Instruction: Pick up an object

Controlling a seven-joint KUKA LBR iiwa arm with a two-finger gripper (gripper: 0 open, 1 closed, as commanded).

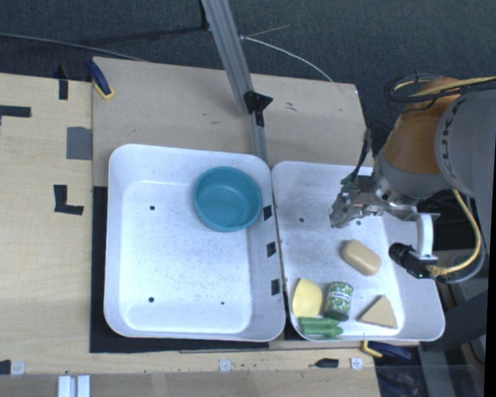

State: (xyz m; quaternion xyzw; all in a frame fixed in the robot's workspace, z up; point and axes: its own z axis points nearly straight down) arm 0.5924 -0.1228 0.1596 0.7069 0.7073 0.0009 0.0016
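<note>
A: Looking down from the camera above the worktop point(30, 248), where is the claw point(347, 214)?

B: It hangs over the right bin point(312, 238), in the upper part, pointing down. Under it I see only bare white floor. Nothing sits between its tips. Whether it is open or closed, I cannot tell; it is too small and dark.

A: And the things to pick?

B: In the right bin, a tan soap point(361, 257) lies just beside the claw, a little below and to the right, apart from it. Along the near edge are a yellow piece point(307, 298), a green can point(338, 299), a green stick point(320, 327) and a tan wedge point(379, 312), close together. In the left bin point(145, 254) a blue bowl point(227, 198) stands near the top right corner.

A: So how far is the task?

B: I judge it is at the beginning. No object is lifted; all rest on the bin floors. The approach, the grip and the lift are left. The soap seems the nearest choice.
</note>
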